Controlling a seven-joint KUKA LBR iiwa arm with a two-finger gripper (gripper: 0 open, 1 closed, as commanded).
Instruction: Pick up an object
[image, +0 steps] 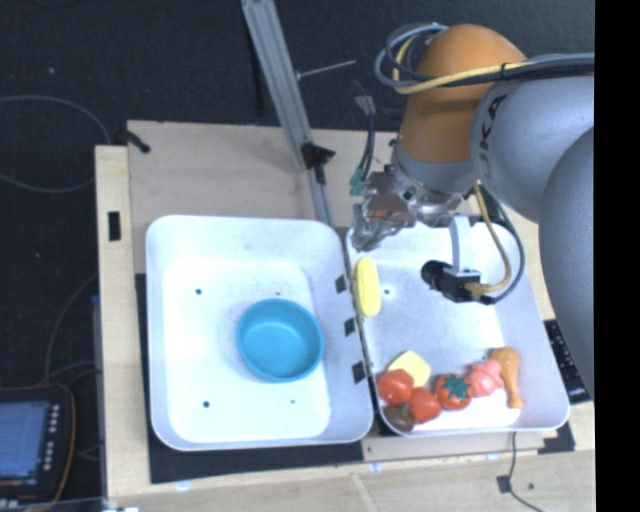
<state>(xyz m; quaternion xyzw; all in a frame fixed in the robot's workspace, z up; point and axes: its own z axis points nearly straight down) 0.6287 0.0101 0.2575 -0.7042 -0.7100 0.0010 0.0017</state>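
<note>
My gripper (368, 232) hangs over the far left corner of the right bin (440, 330), just beyond a yellow banana-shaped piece (367, 286) that lies along the bin's left wall. Nothing shows between its fingers. Toy food is piled at the bin's near edge: a yellow wedge (410, 367), two red tomatoes (397, 386) (425, 405), a red strawberry-like piece (453, 391), a pink piece (485, 378) and an orange piece (507, 374). The left bin (180, 290) holds a blue bowl (280, 339).
A grey metal post (285, 100) slants across the bench behind the bins. A black cable part (450, 280) hangs from the arm over the right bin's middle. A small screen (30, 435) sits off the bench at the lower left.
</note>
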